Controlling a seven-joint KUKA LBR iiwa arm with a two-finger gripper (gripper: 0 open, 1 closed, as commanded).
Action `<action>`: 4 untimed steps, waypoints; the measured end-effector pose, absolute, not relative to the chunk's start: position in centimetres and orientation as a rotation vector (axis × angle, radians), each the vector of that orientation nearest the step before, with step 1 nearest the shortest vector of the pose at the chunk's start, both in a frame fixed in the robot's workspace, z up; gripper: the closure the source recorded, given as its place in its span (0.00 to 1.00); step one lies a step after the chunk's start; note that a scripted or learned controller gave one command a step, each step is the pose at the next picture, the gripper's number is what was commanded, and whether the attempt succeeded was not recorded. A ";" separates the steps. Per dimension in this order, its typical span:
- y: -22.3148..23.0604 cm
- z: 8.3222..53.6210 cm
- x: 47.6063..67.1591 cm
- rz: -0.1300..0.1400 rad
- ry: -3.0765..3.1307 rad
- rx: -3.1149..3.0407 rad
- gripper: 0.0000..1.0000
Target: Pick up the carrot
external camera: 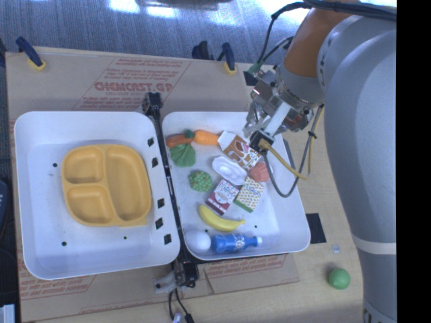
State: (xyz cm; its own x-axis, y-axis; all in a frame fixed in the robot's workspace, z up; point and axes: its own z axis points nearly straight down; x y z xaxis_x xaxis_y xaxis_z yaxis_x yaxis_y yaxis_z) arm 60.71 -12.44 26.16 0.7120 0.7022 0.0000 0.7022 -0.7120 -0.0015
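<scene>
Camera view shows the smooth, tapered orange carrot [207, 138] lying near the far wall of the right white bin [288, 210], close beside the gripper [259, 132], whose grip state cannot be told.

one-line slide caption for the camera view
Gripper hovers over the right bin, carrot lying near its far wall; yellow divided plate in the left bin.

Relative to the banana [220, 219], the white egg [198, 239] and blue bottle [236, 243] lie just nearer the camera, the broccoli piece [200, 180] farther.
</scene>
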 end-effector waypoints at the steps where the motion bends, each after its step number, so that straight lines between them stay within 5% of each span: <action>1: -19.7 33.4 61.7 0.002 -1.582 -2.713 1.00; 2: -20.1 46.3 61.2 0.001 -1.825 -2.557 1.00; 3: -20.4 54.3 59.4 0.000 -2.196 -2.248 1.00; 4: -20.4 54.2 59.4 0.000 -2.196 -2.247 0.00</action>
